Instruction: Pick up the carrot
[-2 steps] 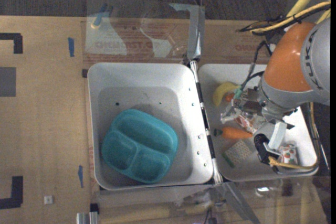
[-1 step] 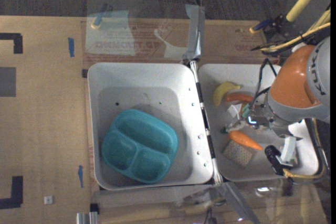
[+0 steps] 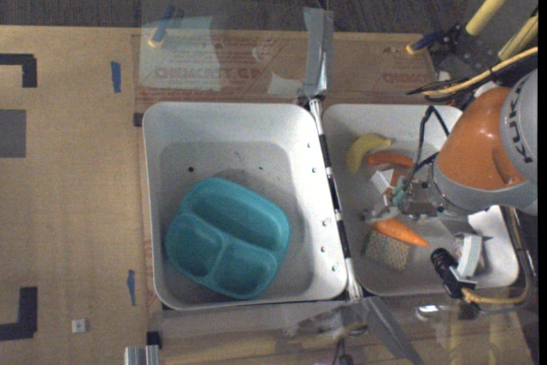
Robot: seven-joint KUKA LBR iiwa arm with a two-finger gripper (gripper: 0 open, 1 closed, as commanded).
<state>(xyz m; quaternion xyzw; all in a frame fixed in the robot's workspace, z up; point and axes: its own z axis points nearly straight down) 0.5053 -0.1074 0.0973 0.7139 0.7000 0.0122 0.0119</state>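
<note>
Over in the right bin (image 3: 427, 117) our gripper (image 3: 398, 199) hangs just above the carrot (image 3: 400, 232) — we cannot tell its grip — so we think the next move is down, then a squeeze.

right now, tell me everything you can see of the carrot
The small orange tapered carrot looks smooth, like a plastic toy. It lies on its side in the right-hand shallow white bin, pointed tip toward the view's right. It rests against the top edge of a tan speckled sponge-like block, just below the grey arm's end effector.
</note>
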